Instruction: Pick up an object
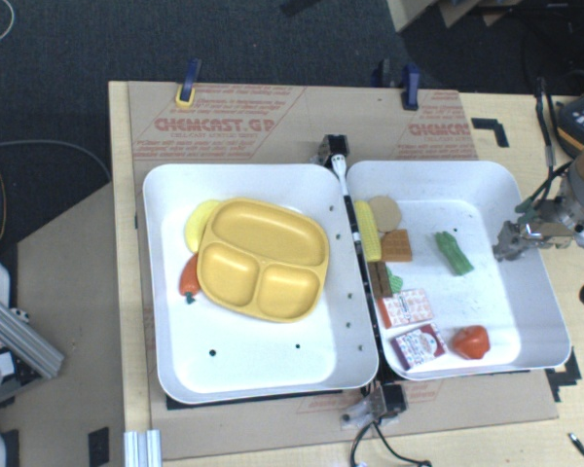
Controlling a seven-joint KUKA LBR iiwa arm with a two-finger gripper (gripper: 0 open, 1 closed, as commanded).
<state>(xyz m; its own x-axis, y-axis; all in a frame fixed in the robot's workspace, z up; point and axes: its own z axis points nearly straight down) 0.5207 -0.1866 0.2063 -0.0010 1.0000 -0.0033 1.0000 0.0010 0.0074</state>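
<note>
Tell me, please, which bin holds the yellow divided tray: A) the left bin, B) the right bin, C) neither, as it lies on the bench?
A: the yellow divided tray lies inside the left bin, partly covering a red and a yellow item at its left side.

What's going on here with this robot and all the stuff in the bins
A robot arm reaches in from the right, its tool over the right edge of the right bin, with nothing seen in it. That bin holds toy food: a green vegetable, a red tomato, corn and small packets. The left bin holds a yellow divided tray lying over a red pepper.
</note>
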